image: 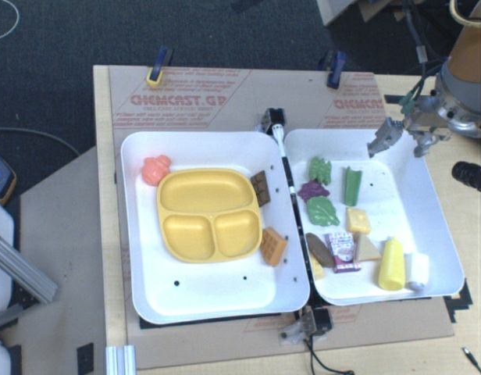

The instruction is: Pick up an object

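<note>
My gripper [403,139] hangs over the far right corner of the right bin [436,209], fingers spread open with nothing between them. Below and left of it lie the bin's objects: a green leafy piece [320,169], a green bar [352,186], a purple piece [312,189], another green piece [322,210], a yellow block [358,221], a small printed packet [343,250], a yellow bottle [392,263] and a white cylinder [418,269]. The gripper is well above and apart from all of them.
The left bin [139,233] holds a yellow divided plate [209,213], a pink toy [155,169], a brown block [260,187] and an orange waffle piece [273,246]. Blue clamps [335,69] hold the board's far edge.
</note>
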`<state>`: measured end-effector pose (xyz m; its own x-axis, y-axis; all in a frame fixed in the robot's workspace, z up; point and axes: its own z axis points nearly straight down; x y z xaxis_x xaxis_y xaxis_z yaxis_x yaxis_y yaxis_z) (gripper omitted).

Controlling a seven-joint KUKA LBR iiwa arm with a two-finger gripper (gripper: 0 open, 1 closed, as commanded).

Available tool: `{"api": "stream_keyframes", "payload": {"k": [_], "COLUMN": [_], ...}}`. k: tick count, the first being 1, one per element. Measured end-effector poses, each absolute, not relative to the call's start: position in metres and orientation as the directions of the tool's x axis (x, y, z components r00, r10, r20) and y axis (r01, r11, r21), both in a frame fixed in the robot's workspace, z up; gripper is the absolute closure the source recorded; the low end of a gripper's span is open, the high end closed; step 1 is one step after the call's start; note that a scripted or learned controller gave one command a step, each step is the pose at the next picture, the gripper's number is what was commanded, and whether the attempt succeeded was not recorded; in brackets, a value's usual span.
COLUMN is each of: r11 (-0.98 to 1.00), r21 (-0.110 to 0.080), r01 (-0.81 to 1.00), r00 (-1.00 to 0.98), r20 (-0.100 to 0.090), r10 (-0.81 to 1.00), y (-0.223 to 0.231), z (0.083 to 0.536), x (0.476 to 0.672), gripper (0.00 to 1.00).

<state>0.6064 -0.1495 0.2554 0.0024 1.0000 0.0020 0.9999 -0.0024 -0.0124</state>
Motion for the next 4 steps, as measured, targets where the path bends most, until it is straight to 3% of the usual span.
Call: {"api": "stream_keyframes", "payload": {"k": [1, 4], "r11": [0.000, 0.001], "r21": [0.000, -0.008], "r01": [1.000, 1.000], "r00": [0.000, -0.001], "r20": [0.000, 0.003], "r10": [1.000, 1.000], "y": [-0.149, -0.130], "z": [0.263, 0.121], "x": [0.609, 0.605], "gripper": [0.00, 0.00]}}
